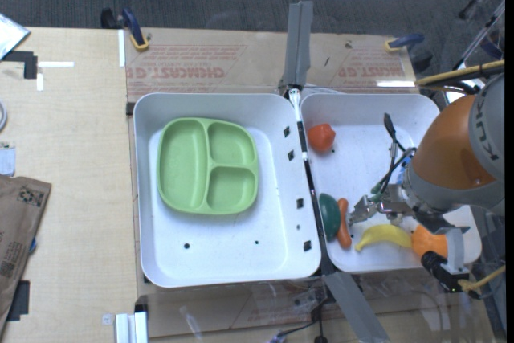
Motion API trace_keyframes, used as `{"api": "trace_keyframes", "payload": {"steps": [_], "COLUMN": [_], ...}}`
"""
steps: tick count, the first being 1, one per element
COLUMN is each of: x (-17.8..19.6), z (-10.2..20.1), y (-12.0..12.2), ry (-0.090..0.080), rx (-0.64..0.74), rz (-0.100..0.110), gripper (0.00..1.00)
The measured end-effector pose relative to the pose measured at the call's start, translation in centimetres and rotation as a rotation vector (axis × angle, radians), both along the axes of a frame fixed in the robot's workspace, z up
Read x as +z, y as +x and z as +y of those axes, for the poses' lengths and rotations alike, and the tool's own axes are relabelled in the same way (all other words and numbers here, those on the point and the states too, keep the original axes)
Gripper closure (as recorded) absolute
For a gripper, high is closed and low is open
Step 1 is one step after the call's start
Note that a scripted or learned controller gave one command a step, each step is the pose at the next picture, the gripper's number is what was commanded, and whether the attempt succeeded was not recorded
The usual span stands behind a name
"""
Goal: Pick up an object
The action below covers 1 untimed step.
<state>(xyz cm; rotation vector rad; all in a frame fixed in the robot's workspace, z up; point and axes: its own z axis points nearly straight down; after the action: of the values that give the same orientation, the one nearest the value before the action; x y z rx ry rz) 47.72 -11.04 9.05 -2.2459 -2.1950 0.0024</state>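
Where the claw [361, 210] hangs, the banana [384, 236] lies just below

Four loose objects lay in the right bin [353, 112]. A red-orange tomato-like ball [321, 136] sat near the bin's upper left corner, close to the divider between the bins and well apart from the others. At the lower left, a dark green rounded piece [329, 211] rested against the bin's left wall, and a slim orange carrot-like piece [344, 222] lay just beside it on its right, running lengthwise toward the front rim; the two seemed to touch. A yellow banana [384, 236] lay flat near the front rim, curved, its ends pointing down toward the rim, just right of the carrot-like piece.
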Motion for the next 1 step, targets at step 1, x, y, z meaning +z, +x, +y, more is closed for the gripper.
{"api": "trace_keyframes", "payload": {"steps": [1], "x": [0.09], "z": [1.54], "y": [0.02], "ry": [-0.004], "rx": [0.077], "rz": [-0.002], "gripper": [0.0]}}
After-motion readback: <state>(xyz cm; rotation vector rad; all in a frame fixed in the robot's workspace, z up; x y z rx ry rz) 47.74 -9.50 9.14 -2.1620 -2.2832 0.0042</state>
